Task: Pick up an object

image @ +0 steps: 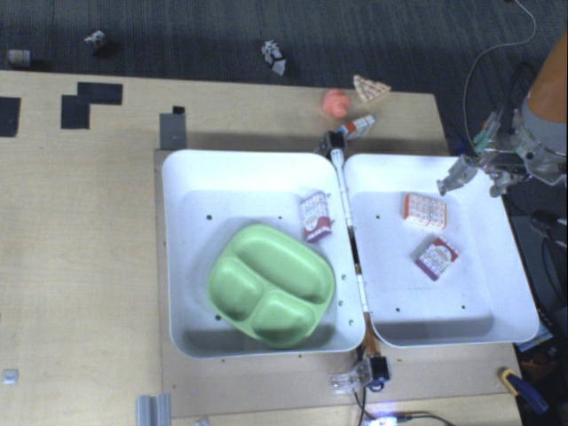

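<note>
The claw hangs over the right bin's upper right corner, fingers spread, nothing between them. In the left bin lies a green divided tray (tilted) with a small red-and-white packet just beside it. The right bin holds an orange-patterned packet and a smaller red one.

Glossy green plastic plate, matt wooden bench
</note>
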